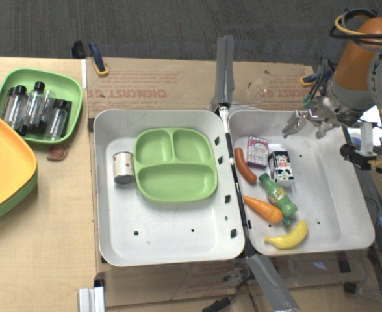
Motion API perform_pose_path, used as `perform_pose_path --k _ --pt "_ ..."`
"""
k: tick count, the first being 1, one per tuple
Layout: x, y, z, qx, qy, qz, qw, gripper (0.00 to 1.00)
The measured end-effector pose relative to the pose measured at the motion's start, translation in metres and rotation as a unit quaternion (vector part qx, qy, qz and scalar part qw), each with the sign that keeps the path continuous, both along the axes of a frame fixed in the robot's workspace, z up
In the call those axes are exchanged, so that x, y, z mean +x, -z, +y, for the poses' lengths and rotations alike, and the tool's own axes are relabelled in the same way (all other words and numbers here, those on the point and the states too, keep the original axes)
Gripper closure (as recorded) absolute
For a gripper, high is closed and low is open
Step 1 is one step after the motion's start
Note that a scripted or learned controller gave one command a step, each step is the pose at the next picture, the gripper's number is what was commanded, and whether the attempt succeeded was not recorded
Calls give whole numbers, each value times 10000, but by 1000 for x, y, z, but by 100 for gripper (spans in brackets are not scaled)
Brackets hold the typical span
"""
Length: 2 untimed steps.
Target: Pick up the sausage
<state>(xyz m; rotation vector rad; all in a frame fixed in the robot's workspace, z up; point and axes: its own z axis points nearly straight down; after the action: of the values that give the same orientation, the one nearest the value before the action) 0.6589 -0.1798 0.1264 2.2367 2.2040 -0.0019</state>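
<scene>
The sausage (245, 166) is reddish brown and lies at the left side of the right bin (337, 200), close to the divider between the bins. My gripper (306, 126) hangs over the bin's far edge, up and to the right of the sausage and well apart from it. Its fingers are open and spread, with nothing between them.
Near the sausage lie two small cartons (257, 151), a green bottle (279, 197), a carrot (264, 208) and a banana (288, 236). The left bin (171, 239) holds a green divided plate (176, 164) and a can (123, 168). A green tray of bottles (38, 106) and yellow plates (6, 171) sit far left.
</scene>
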Motion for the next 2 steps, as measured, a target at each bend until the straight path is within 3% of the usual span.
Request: perform_pose_path --k 1,2 --pt "-19 -97 -11 -2 1260 3 9920 0" --pt "-19 -105 -11 -15 1236 10 9923 100"
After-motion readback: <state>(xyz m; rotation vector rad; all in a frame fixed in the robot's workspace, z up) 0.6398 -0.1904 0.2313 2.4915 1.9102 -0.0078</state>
